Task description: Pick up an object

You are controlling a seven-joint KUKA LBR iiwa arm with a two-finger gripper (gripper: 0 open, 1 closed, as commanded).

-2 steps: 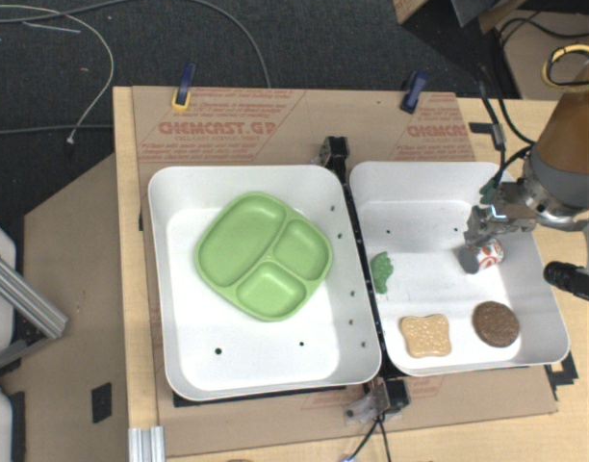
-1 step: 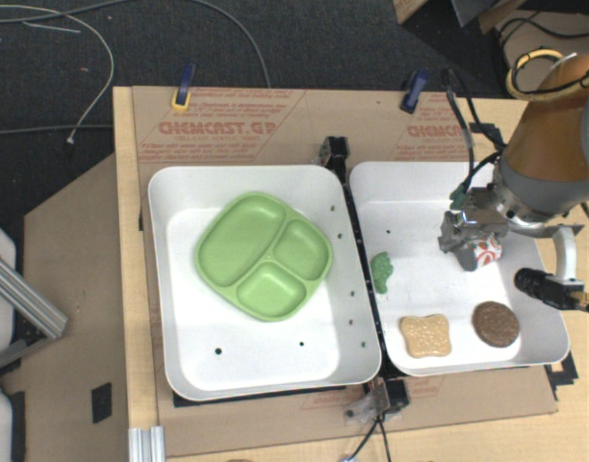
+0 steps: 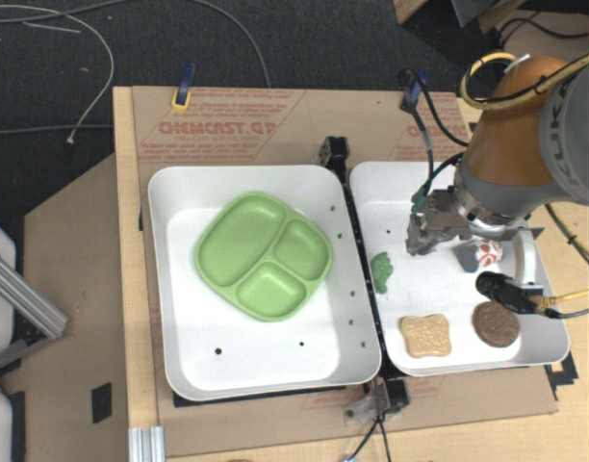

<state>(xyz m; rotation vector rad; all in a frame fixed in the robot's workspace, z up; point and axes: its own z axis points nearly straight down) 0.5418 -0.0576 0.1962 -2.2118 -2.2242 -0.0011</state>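
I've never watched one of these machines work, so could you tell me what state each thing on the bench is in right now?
green divided plate: lying flat in the left bin, nothing on it
green leafy piece: lying by the right bin's left wall
tan square cracker: lying flat, untouched
brown round cookie: lying flat, untouched
gripper: lowered over the right bin

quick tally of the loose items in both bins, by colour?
Green: 2, the divided plate in the left bin and a small leafy piece in the right bin.
Tan: 1, a cracker.
Brown: 1, a round cookie.
White and red: 1, a small item partly hidden under the arm.
Total: 5
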